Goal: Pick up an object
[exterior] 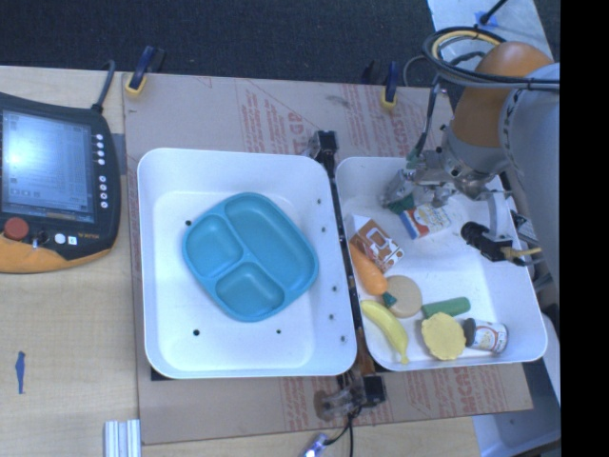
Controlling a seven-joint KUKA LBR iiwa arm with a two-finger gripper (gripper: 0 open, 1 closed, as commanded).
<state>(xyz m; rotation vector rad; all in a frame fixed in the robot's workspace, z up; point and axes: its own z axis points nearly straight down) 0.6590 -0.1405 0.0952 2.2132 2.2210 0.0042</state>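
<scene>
Left bin: blue tray, well apart from the hand. Right bin: carrot, banana, cookie, green piece, bottle along near side. Hand low at far left corner; finger state: cannot tell. Small packet lies just near-side of hand, long axis roughly left-right; likeliest target.

Glossy blue plastic plate

A blue divided plate sits in the left white bin. A teach pendant rests at the bench's left edge, screen lit, beside brown cardboard.
</scene>
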